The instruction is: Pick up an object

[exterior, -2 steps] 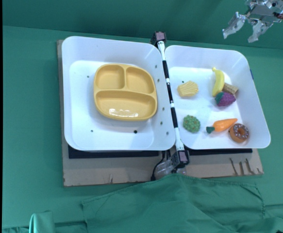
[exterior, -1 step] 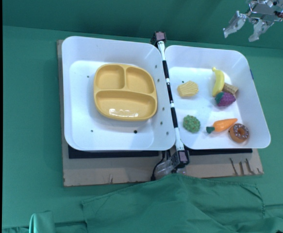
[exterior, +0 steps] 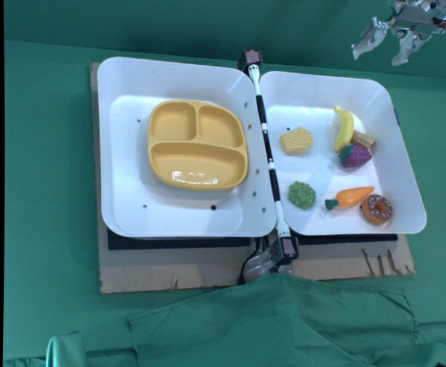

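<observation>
Bench [exterior: 54,167], green-covered, bearing two shallow white bins side by side on a cardboard sheet [exterior: 131,277]. Left bin [exterior: 123,205]: holds one yellow divided plate [exterior: 198,144], three compartments, lying flat toward the bin's far half, nothing on it. Right bin [exterior: 402,197]: holds all the small toy foods, any of which could serve as the object to pick up. Banana [exterior: 343,128], yellow, near the far right corner, lying lengthwise. Carrot [exterior: 350,197], orange with a green top, toward the near edge, just beside the doughnut [exterior: 376,209], brown-glazed, in the near right corner. Purple grape cluster [exterior: 354,156], touching or nearly touching a small tan piece [exterior: 363,140] at the banana's lower end; which of the two cannot be told. Pale yellow ridged piece [exterior: 296,140], near the divider edge, far half. Green broccoli-like piece [exterior: 301,195], near the divider edge, near half. Gripper [exterior: 385,46]: raised beyond the right bin's far right corner, well apart from every item, fingers spread and bare, nothing between them. Status, as judged: nothing grasped or lifted; all items rest on the bin floor. Left to do: choose an item, descend, close on it, raise it.
</observation>
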`<move>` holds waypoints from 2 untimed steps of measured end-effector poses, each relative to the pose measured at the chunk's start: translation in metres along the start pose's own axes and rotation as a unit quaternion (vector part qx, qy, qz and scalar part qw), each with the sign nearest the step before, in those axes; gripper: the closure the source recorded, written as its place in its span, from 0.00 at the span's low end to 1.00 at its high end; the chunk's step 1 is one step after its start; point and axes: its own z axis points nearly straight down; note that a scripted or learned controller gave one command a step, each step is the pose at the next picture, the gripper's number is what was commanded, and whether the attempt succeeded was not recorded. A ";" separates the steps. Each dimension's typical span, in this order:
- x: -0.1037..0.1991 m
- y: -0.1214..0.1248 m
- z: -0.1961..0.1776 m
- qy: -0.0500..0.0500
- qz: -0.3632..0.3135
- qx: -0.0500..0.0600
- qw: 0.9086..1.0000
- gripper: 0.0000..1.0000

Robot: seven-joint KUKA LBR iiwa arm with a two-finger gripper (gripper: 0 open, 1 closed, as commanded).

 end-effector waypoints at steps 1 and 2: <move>0.000 0.000 0.008 0.000 0.000 0.001 1.000 0.00; 0.001 -0.003 0.092 0.001 0.000 0.004 1.000 0.00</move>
